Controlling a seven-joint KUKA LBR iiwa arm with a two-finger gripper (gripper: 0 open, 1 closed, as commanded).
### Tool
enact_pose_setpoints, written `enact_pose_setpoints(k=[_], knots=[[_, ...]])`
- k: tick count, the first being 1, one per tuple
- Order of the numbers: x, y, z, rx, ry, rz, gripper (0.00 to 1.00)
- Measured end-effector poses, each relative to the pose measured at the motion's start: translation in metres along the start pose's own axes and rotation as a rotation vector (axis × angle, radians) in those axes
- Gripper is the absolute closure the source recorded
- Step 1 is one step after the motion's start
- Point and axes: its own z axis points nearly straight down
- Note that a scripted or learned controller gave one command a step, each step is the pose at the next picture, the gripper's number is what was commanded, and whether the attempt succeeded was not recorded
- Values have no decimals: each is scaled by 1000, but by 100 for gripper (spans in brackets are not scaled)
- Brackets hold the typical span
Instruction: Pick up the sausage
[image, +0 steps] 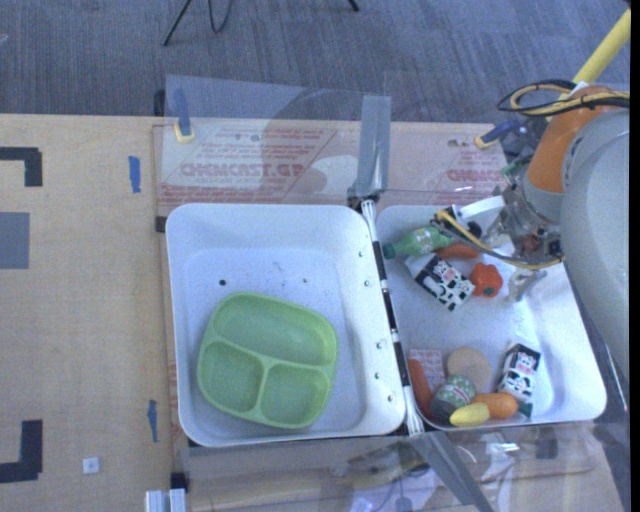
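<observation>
1. Bench (80, 330): pale wood top carrying two shallow white bins side by side, with blue tape marks toward its left.
2. Arm (600, 230): grey, orange band above the wrist, reaching in from the right over the upper right corner of the right bin.
3. Left bin (200, 240): holds one green divided plate (266, 360), lying flat in the lower left part.
4. Right bin (575, 340): holds a scatter of toy food in two groups, one near the top, one along the bottom edge.
5. Pincer (522, 268): low over the upper right of the right bin, just beside a red-orange piece (486, 279). Cannot tell whether it is spread or pressed together; nothing is seen pinched.
6. Upper group: a green bottle (417, 242) and a cow-patterned carton (444, 281), close together.
7. Lower group: a second cow-patterned carton (520, 372), a tan round piece (468, 364), a yellow piece (470, 413).
8. Sausage (418, 382): reddish, slender, lying against the left wall of the right bin near the bottom, well apart from the pincer.
</observation>
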Motion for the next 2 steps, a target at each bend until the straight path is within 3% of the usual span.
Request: enact_pose_setpoints(k=[1, 2], knots=[[2, -1, -10, -2, 2, -5, 100], [2, -2, -10, -1, 1, -6, 0]])
